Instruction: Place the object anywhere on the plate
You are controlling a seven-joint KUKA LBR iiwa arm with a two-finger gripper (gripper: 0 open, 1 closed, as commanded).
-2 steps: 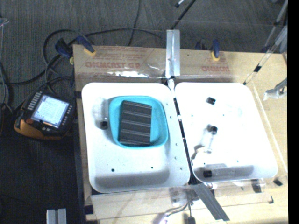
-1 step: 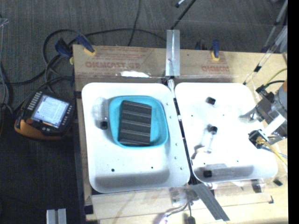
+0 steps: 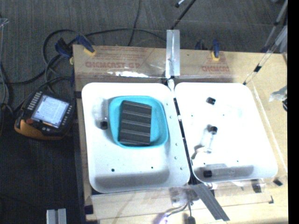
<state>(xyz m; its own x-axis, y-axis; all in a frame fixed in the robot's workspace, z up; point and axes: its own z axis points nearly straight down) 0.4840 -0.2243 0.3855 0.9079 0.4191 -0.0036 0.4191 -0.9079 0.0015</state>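
Claw: whether it is open, closed or gripping anything cannot be told.
Right bin: the bin on the arm's entry side, with most of its white floor bare, and its right and far rims free of clutter.
Small parts in right bin: a small dark piece lies toward the far side. A second dark piece lies near the middle, touching a clear plastic bit. A third dark piece sits at the near wall. All are too small to identify.
Seam: the two bins meet edge to edge, with a metal post standing at the far end of the seam.
Left bin: bare white floor along its near half.
Blue plate: lies in the far half of the left bin, with its right rim close to the seam.
Ribbed dark block: lies flat on the blue plate, inside the rim, with blue showing on every side.
Beside the plate: a small dark item lies just off the plate's left rim.
Worktop: pale board with red lettering, and a blue clamp at its far left corner.
Room: dark carpet with cables, and a control pendant on the floor left of the worktop.
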